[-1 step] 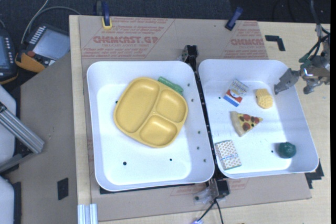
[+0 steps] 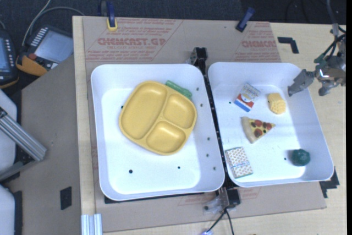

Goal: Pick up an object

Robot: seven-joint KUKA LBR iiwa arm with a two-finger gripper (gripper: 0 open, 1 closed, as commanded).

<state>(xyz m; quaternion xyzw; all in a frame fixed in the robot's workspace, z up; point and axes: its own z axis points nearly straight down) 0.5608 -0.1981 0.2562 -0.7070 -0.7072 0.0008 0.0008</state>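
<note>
Your claw (image 2: 309,84) hangs at the right rim of the right bin (image 2: 313,124), its two grey fingers spread apart with nothing between them, one finger (image 2: 300,83) reaching over the bin's upper right corner. You can see the loose items inside that bin: a small white, blue and red packet (image 2: 247,97) near the top middle, a yellow corn-like piece (image 2: 276,103) just to its right and nearest the claw, a toy pizza slice (image 2: 256,128) below those two, a checked white card or pouch (image 2: 238,162) at the lower left corner, and a dark green round object (image 2: 300,157) at the lower right. None of these touches the claw. You find the left bin (image 2: 110,173) beside it holding a yellow divided plate (image 2: 158,116) with three compartments, and a green item (image 2: 179,88) pokes out from under the plate's upper edge. Both bins sit on the bench (image 2: 165,36), which is covered in brown printed cardboard, with a yellow and blue clamp (image 2: 111,16) at its far left edge.
</note>
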